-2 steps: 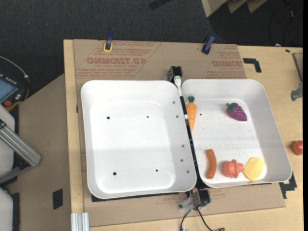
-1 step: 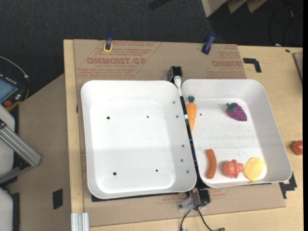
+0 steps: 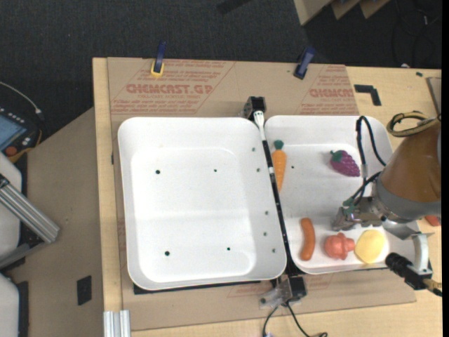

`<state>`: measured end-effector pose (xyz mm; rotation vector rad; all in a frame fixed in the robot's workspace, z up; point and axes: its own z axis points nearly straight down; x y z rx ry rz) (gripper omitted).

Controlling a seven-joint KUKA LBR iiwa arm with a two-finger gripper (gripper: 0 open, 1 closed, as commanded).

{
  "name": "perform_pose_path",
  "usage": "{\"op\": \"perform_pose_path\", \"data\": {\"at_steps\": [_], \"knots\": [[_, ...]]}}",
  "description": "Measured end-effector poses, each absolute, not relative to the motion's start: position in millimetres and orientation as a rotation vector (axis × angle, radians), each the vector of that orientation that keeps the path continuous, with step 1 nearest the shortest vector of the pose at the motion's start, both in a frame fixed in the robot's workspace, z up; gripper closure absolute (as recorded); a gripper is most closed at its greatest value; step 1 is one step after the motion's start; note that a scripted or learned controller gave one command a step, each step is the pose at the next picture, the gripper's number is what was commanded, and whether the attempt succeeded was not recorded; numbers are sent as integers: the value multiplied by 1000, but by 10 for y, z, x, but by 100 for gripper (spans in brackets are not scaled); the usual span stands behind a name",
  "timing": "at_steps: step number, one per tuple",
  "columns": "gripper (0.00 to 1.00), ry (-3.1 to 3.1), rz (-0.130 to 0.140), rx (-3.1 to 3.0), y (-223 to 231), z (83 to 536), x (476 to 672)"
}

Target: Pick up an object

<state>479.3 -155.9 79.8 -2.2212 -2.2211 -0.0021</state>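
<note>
My gripper (image 3: 349, 215) hangs low in the right bin (image 3: 309, 135), wrist angled in from the right; finger state indeterminate. Lemon (image 3: 370, 246) just beside, nearer; strawberry (image 3: 337, 246) left of it.

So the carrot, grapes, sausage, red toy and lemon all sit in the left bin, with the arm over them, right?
Not the left bin. The camera view shows the carrot, grapes, sausage, red toy and lemon in the right bin, with the arm over them.

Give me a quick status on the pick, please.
Gripper low in right bin, nothing seen held. Yellow lemon and red toy just beside it. Sausage, carrot, grapes apart.
</note>
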Motion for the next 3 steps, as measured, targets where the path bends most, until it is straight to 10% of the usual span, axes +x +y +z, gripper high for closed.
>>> {"op": "perform_pose_path", "data": {"at_steps": [1,3], "knots": [[0,-2222,0,-2224,-1585,848,4793],[0,-2217,-3,-2214,-2215,842,4934]]}}
